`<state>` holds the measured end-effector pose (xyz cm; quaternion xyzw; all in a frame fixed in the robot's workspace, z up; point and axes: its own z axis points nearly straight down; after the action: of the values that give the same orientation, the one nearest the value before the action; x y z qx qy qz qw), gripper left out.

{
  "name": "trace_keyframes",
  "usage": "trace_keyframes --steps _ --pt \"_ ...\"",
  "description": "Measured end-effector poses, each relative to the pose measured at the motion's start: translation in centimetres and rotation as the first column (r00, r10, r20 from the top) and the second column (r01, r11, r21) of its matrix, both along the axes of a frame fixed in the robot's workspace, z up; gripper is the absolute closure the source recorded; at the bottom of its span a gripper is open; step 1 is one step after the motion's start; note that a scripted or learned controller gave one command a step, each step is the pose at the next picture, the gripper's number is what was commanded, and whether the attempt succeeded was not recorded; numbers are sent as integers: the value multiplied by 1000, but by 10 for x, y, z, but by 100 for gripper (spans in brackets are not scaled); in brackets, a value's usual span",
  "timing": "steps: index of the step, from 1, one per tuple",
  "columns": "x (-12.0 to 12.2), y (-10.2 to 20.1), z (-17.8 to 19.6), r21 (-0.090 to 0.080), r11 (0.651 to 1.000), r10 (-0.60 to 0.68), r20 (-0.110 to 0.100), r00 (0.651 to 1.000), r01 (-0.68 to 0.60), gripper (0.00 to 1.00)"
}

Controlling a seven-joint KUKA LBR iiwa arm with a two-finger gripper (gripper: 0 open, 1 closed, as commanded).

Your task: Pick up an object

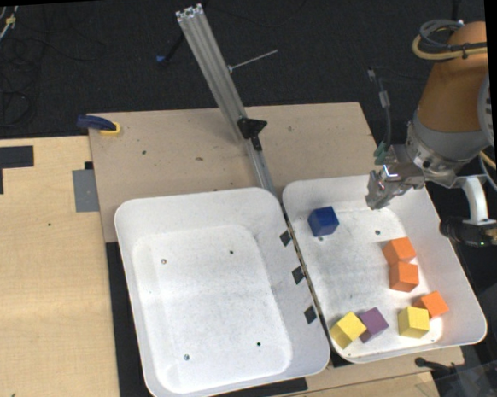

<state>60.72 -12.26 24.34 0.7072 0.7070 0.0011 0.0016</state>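
Blue cube [323, 221] sits in the right bin [462, 301], left of the tool [380, 193], whose state I cannot tell.

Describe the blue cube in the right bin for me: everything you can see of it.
The blue cube is a small solid-coloured block, matte like foam or painted wood, resting flat on the floor of the right bin near its upper left corner. Its top face looks lighter than its darker front side. It stands alone, touching no other block, close to the bin's left wall. The end effector sits to its right, apart from it.
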Motion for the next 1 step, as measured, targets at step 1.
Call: trace_keyframes --steps 1 --pt "-12 58 4 3 1000 4 -7 1000 -4 100"
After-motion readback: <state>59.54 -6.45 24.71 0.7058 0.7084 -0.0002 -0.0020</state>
